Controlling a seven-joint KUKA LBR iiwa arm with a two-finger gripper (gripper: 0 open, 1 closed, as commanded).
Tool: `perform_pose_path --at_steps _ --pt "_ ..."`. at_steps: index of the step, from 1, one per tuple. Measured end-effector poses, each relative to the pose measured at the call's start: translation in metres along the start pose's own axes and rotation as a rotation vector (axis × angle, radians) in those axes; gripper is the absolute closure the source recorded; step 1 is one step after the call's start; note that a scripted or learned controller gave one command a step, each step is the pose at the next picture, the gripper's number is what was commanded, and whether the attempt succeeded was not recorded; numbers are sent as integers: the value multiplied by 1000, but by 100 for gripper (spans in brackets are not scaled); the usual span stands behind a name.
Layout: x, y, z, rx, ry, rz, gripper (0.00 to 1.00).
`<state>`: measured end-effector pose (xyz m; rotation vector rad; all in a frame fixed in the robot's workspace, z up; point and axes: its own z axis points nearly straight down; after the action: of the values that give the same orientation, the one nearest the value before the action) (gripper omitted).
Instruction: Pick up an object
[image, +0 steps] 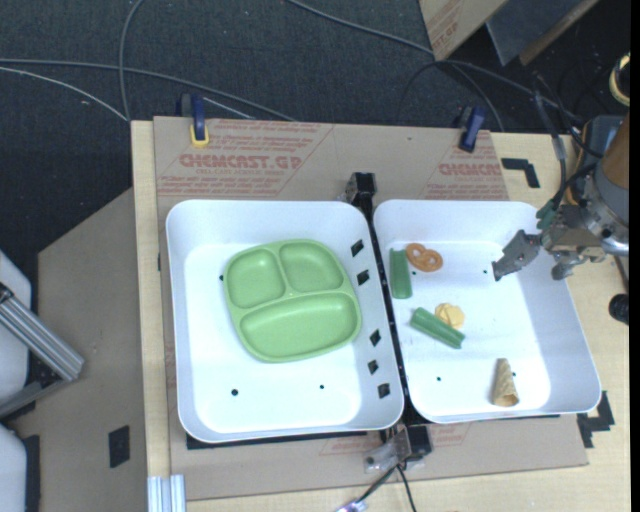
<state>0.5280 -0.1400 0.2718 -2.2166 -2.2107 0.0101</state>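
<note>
The right bin (560, 330) holds several small toy foods. An orange pretzel (424, 258) lies at its upper left beside an upright green stick (400, 273). A second green stick (437, 327) lies slanted mid-bin, touching a yellow chip (451, 315). A tan cone (504, 383) sits near the front. My gripper (535, 262) hangs over the bin's upper right part, open, with nothing between its fingers. It is well right of the pretzel.
The left bin (200, 360) carries a green divided plate (292, 300). A black divider with clips (372, 300) runs between the bins. Blue clamps (199, 122) hold the cardboard sheet at the back. Cables trail by the arm at the right.
</note>
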Motion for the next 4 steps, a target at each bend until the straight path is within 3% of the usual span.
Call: perform_pose_path --at_steps 1,4 --pt "0 2 -5 -11 -2 -3 0" --pt "3 -7 132 -5 0 -1 0"
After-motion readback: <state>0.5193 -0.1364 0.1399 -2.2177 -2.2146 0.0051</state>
